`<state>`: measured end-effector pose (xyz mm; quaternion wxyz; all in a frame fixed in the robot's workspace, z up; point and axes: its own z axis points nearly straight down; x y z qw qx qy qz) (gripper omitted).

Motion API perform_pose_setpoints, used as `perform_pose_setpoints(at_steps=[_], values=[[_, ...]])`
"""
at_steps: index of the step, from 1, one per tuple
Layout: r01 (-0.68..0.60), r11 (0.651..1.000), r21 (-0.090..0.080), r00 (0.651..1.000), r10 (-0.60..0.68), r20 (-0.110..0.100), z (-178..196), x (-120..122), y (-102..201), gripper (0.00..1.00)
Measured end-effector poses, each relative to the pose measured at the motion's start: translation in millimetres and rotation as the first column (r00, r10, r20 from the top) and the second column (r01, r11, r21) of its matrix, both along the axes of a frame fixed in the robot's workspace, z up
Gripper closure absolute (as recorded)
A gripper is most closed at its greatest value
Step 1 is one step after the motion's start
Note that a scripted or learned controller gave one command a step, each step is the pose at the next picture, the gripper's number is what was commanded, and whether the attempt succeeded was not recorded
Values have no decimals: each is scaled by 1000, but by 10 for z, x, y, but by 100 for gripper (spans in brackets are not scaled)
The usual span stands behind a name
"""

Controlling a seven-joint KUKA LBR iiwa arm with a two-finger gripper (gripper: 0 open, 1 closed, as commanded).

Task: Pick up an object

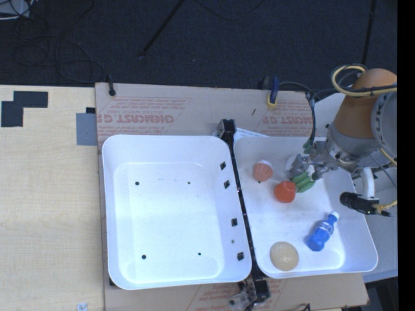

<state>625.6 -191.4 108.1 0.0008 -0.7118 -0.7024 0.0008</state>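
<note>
In the right bin lie a pink ball, a red-orange round object, a green object, a blue bottle with a white cap, and a pale cream round object. My gripper hangs low over the bin's far right part, its tip right at the green object and just up and right of the red-orange one. The arm's grey body and orange band rise behind it at the right edge.
The left bin sits beside the right one, a black clipped divider between them. Both rest on a cardboard sheet. Cables and a black fitting hang off the arm by the bin's right rim.
</note>
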Motion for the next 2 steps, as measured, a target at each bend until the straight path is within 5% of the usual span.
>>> perform_pose_setpoints(at_steps=[1, 2], values=[[-11, 1000, -1, 1000, 11, 8, 1371, -539, 162, 100], [-18, 1000, 2, 1000, 18, 5, 2094, -1089, 721, 100]])
